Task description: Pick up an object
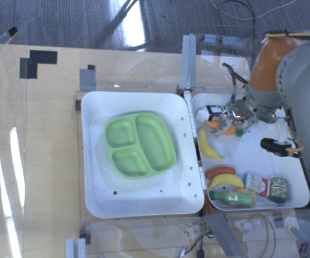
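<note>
orange tapered toy piece (213, 125), seemingly a smooth plastic carrot, was taken as the likeliest object for the pick. it was located in the upper left part of the right shallow white bin (246, 156), close to the wall shared with the left shallow white bin (97, 190).

the two-finger gripper (234, 119) was positioned low over the same corner, just beside the orange piece on its right in the camera view, and may have been touching it. contact could not be confirmed. whether the gripper was wide, narrow or closed on anything could not be told, as its tip was lost in clutter.

the long axis of the orange piece appeared to run roughly left to right, with its right end hidden under the gripper. a short shift toward the shared wall was judged necessary for a centred grasp.

a small white and black packet (214, 111) was noted just above the orange piece. a curved yellow banana (208, 145) of glossy plastic lay just below it, along the wall. a second yellow banana (225, 181), a red sausage-shaped piece (220, 171) and a green bottle (233, 198) were grouped well apart, at the near edge.

a pale green divided plate (140, 144) was seated in the left bin.
</note>
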Tool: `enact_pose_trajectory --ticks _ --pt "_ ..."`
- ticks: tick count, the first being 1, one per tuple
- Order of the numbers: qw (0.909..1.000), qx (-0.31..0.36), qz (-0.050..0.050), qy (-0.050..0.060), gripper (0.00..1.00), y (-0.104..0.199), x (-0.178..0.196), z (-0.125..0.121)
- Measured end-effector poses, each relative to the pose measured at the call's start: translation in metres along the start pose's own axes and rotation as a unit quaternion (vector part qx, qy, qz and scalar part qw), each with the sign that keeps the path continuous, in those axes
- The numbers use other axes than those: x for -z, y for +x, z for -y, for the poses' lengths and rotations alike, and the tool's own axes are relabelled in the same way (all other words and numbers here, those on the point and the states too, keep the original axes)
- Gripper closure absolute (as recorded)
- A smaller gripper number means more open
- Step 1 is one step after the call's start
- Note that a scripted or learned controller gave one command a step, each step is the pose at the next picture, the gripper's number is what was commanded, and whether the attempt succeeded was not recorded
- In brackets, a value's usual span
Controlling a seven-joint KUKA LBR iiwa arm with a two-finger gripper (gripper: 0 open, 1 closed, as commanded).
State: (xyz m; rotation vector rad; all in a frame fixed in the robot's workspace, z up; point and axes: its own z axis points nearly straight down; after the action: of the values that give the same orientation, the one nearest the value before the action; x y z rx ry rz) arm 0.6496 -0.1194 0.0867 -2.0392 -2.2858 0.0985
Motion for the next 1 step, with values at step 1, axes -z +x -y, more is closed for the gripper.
enact_pose_trajectory --ticks 1 --pt "0.9983 -0.026 0.007 -0.052 1.00 0.0515 0.0994 -0.0173"
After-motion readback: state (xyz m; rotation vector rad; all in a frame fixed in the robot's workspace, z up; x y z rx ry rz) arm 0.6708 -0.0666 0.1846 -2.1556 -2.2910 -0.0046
